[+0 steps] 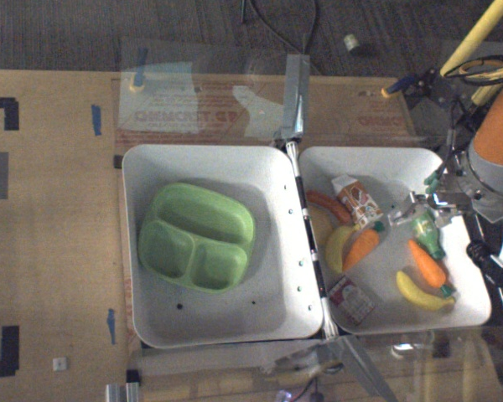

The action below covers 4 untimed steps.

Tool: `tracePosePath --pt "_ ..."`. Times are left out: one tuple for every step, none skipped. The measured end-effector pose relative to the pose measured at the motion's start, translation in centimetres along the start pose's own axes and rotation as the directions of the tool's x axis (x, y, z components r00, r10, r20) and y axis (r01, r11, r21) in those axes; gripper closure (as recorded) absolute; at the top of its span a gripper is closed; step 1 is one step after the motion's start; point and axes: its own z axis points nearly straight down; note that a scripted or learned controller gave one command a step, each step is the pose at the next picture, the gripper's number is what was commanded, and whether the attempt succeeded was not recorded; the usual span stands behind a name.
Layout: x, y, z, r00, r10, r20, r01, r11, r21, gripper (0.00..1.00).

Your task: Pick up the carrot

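Two carrots lay in the right bin (478, 312): one carrot (361, 247) beside the sausage (329, 207), another (428, 264) near the banana (422, 293). Likely light, rigid, smooth plastic; grip mid-body. End effector (425, 203) hovered close above; its opening could not be told.

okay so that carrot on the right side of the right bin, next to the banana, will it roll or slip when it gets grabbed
The carrot looks like smooth molded plastic, so probably stiff and light. Its tapered round body may roll or squirt from the tool. The banana lying close could get nudged.
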Motion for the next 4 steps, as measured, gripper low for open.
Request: tracePosePath --pt "0.3 -0.4 -0.2 0.991 0.131 0.001 -0.131 0.991 -0.002 0.0" --pt "-0.3 -3.1 11.5 0.998 0.068 0.001 -0.068 0.998 -0.009 0.0" --pt "-0.4 -3.1 11.5 0.998 0.068 0.001 -0.068 0.998 -0.009 0.0" --pt "6.4 3.3 11.4 1.0 -0.017 0.003 0.017 1.0 -0.012 0.0"
